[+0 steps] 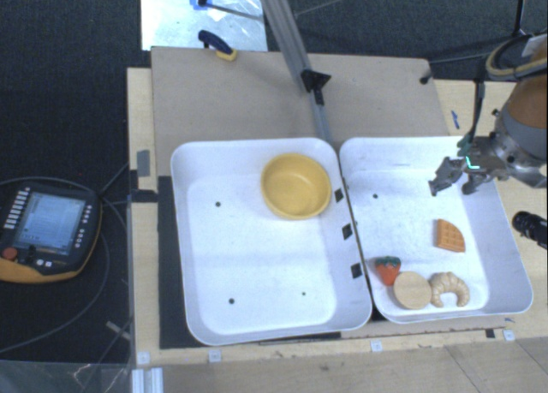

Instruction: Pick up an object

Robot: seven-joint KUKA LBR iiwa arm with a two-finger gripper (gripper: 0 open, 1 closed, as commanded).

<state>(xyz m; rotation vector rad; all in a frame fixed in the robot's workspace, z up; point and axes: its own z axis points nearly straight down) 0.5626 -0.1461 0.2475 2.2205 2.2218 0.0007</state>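
Observation:
My gripper (455, 182) hangs over the upper right part of the right bin (402, 160), fingers spread open with nothing between them. Below it in the same bin lie an orange waffle wedge (449, 235), a croissant (450, 288), a round tan biscuit (412, 290) and a small red strawberry with a green top (388, 269). The waffle wedge is the closest, a short way below the fingertips. A yellow bowl (296, 185) sits upright in the upper right corner of the left bin (214, 297).
A metal pole (291, 40) slants down from the top to a black clamp near the seam between the bins. A teach pendant (44, 230) lies on the dark floor at left. A yellow-and-blue clamp (216, 44) grips the board's far edge.

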